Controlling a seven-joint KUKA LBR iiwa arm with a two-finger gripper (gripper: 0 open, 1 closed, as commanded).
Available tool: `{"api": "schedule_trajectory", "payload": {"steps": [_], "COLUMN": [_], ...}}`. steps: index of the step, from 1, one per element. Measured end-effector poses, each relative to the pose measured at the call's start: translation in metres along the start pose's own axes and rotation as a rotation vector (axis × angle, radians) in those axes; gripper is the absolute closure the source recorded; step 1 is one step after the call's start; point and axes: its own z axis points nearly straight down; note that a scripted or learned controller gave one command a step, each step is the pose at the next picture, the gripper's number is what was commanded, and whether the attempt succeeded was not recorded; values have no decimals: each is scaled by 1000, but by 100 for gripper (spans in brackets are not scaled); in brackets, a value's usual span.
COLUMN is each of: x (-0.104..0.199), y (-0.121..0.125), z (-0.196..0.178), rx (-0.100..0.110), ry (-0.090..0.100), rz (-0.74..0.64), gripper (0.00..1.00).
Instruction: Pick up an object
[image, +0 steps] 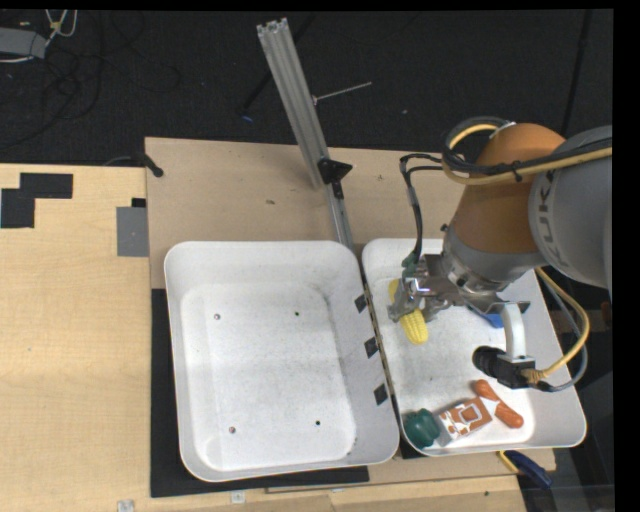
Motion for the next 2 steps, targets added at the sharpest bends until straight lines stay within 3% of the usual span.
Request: {"api": "schedule_trajectory", "payload": {"steps": [2], "x": [114], "y": [-33], "z": [-24], "rx": [-3], "ry": [-1], "rz": [-2], "gripper": [100]}}
